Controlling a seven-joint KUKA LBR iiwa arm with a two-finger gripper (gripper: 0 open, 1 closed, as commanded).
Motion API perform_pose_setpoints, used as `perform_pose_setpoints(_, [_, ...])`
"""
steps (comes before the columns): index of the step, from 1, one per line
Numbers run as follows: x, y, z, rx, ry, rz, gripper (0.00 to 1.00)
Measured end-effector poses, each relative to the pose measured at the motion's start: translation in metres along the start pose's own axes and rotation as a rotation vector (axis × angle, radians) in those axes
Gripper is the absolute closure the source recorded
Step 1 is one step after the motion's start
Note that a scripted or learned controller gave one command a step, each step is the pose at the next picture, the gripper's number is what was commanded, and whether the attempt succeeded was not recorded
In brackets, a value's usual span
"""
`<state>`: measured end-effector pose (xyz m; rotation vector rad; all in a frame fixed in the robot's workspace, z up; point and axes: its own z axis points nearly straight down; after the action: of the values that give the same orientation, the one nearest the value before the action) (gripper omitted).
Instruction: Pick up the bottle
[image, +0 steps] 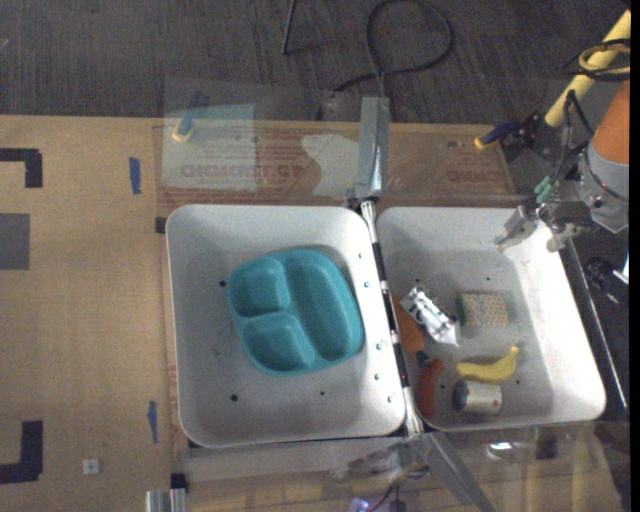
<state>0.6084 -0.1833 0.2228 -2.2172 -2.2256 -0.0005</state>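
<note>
Nearest us, at the front of the right shallow white bin (570, 330), lies what we take for the bottle (478, 397), a short pale cylinder on its side just below a yellow banana (488, 366). We judge it light, stiff and prone to rolling, so grip across its middle. Farther back, over the bin's far corner, hangs the gripper (527, 226); we cannot tell whether it is spread.

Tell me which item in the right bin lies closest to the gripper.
The speckled beige sponge. It lies nearer the bin's upper right, where the gripper hangs, than the banana, the metal can or the crumpled black-and-white packet.
</note>
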Motion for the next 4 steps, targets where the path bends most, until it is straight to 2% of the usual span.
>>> perform_pose_setpoints(1, [0.079,-0.022,0.088,-0.007,-0.003,-0.188,0.0])
perform_pose_setpoints(2, [0.034,0.035,0.135,-0.007,-0.003,-0.292,0.0])
perform_pose_setpoints(3, [0.033,0.038,0.122,-0.016,-0.008,-0.292,1.0])
perform_pose_setpoints(4, [0.119,0.011,-0.01,-0.002,-0.001,-0.072,1.0])
